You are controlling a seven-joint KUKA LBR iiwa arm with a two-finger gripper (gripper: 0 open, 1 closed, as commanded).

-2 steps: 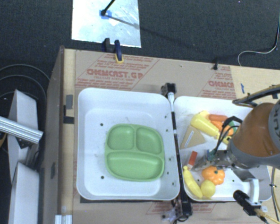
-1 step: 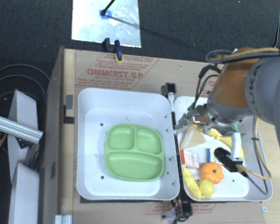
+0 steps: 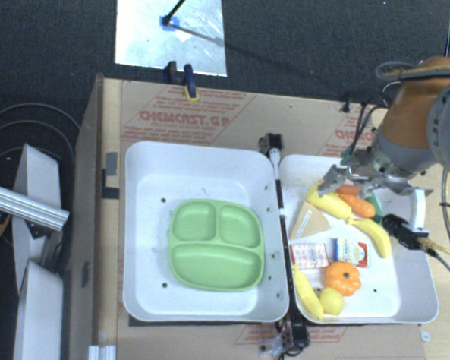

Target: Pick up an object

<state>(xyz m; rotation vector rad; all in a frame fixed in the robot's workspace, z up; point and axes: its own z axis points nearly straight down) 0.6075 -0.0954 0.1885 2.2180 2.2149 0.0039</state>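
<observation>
We log two shallow white bins side by side on the counter. The left bin (image 3: 142, 231) holds one item: a green divided plate (image 3: 216, 245) with three compartments, lying flat near the bin's middle, toward its near edge.

The right bin (image 3: 412, 290) carries the rest. A long yellow banana (image 3: 349, 218) lies slantwise from the bin's far-left part toward its right side. An orange carrot-like piece (image 3: 356, 202) rests just beside it on the far side, touching or nearly touching; we cannot tell which. Something green (image 3: 376, 201) shows just right of that piece, too hidden to name. A small red-and-white carton (image 3: 309, 255) lies against the bin's left wall, and a second printed packet (image 3: 354, 252) sits to its right. A small orange pumpkin (image 3: 343, 278) stands near the bin's near edge. A yellow lemon (image 3: 331, 301) lies in front of it, and a second yellow banana (image 3: 305, 288) runs along the near-left wall.

The arm (image 3: 415, 118) reaches over the right bin's far side. The gripper (image 3: 345, 180) sits low over the far end of the long banana and the carrot-like piece, right above them. Whether it is spread or pressed together, we cannot tell; we see nothing held.
</observation>
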